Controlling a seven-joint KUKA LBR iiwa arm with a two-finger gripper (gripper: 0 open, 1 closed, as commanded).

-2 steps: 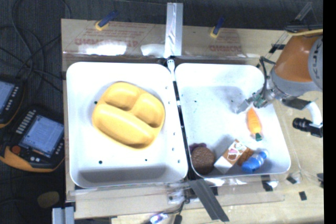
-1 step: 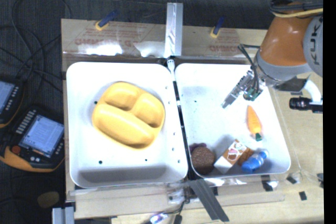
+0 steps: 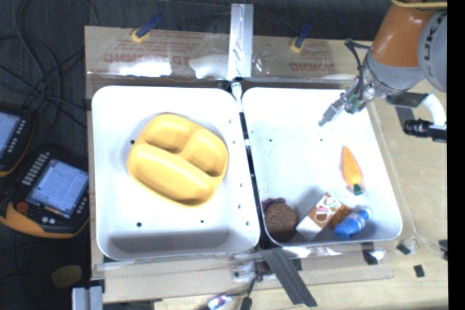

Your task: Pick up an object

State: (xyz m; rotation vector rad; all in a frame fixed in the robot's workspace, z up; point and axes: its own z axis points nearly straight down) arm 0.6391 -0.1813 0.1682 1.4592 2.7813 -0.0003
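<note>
My gripper [image 3: 333,113] hangs over the upper right part of the right bin [image 3: 290,120], its tip pointing down-left, with nothing seen between its fingers. An orange carrot-like toy [image 3: 352,166] lies below it, near the bin's right wall. Along the front of that bin sit a brown round object [image 3: 280,216], a small white and orange carton [image 3: 323,215] and a blue bottle [image 3: 352,223]. A big yellow bread-shaped object [image 3: 177,157] fills the middle of the left bin [image 3: 116,229].
A metal divider [image 3: 240,33] stands behind the seam between the bins. Clear plastic sheets with blue clips lie along the back edge. Handheld controllers [image 3: 43,189] and cables rest on the floor at far left.
</note>
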